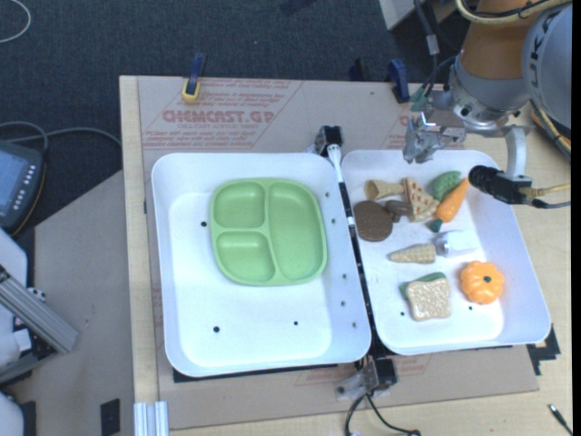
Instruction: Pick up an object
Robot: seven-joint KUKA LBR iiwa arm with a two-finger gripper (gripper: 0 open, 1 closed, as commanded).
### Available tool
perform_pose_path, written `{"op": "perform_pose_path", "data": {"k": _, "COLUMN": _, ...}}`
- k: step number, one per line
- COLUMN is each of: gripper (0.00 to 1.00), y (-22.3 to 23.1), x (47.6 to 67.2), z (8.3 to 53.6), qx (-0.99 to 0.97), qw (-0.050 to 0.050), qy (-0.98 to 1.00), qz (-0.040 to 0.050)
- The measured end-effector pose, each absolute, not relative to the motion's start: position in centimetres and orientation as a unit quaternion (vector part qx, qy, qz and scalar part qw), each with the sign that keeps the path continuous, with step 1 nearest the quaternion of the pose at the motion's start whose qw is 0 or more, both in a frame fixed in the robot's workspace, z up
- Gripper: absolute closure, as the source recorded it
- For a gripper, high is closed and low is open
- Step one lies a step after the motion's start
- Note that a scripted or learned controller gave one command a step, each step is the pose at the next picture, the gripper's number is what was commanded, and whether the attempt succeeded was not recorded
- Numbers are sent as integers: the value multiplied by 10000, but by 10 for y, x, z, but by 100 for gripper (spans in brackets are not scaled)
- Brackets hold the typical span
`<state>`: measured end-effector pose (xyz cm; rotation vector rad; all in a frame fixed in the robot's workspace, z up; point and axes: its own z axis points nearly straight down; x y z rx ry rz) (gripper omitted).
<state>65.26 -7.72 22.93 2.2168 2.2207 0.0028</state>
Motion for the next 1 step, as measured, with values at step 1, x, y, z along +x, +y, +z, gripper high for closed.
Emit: {"op": "perform_pose_path", "data": {"k": 1, "gripper": 100, "y": -77, "x": 648, "z": 234, "qx": 7069, "qw": 5, "qy": 7073, "qz": -1}}
